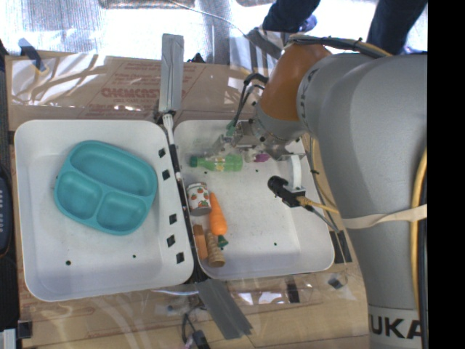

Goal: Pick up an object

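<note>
The green bottle (216,163) lies on its side in the right bin (280,246). The pincer (234,138) sits just above it; I cannot tell how it is set.

My arm (363,122) is grey with an orange band. Both bins (43,267) are white; the divided plate (105,187) is teal, the bottle (218,163) green, the carrot (218,214) orange.

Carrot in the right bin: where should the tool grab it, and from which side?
Grip the carrot across its orange body near the middle, coming straight down from above. It lies flat on the right bin floor, running near to far, so close the tool across its width. The small can and the wooden piece crowd its ends; the right flank is open.
</note>
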Available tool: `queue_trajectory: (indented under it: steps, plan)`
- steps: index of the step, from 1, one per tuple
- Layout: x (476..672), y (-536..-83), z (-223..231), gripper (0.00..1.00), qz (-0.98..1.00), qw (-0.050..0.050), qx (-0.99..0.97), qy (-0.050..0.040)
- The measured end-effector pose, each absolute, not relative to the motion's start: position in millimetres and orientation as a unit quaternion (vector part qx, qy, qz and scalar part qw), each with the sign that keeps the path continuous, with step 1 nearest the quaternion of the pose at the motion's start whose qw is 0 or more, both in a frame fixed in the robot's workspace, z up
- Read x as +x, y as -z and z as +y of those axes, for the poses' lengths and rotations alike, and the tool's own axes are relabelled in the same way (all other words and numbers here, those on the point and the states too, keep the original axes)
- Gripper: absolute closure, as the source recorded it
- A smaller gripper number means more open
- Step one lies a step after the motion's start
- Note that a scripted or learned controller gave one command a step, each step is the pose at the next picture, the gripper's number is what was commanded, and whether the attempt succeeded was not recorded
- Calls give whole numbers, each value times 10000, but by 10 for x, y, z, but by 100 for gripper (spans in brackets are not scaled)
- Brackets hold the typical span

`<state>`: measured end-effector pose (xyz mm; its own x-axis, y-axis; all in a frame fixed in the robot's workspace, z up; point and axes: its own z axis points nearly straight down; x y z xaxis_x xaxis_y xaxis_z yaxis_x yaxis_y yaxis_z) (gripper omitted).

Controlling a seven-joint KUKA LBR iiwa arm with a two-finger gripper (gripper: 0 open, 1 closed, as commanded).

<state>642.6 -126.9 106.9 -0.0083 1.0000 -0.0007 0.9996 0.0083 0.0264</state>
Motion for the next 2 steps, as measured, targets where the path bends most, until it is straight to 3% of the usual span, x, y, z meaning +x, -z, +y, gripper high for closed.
queue_trajectory:
  steps: [1, 2]
  plan:
    - [6442, -1205, -1302, 100, 7103, 134, 7037, -89]
    - [6568, -1143, -1214, 100, 7093, -7, 7049, -1]
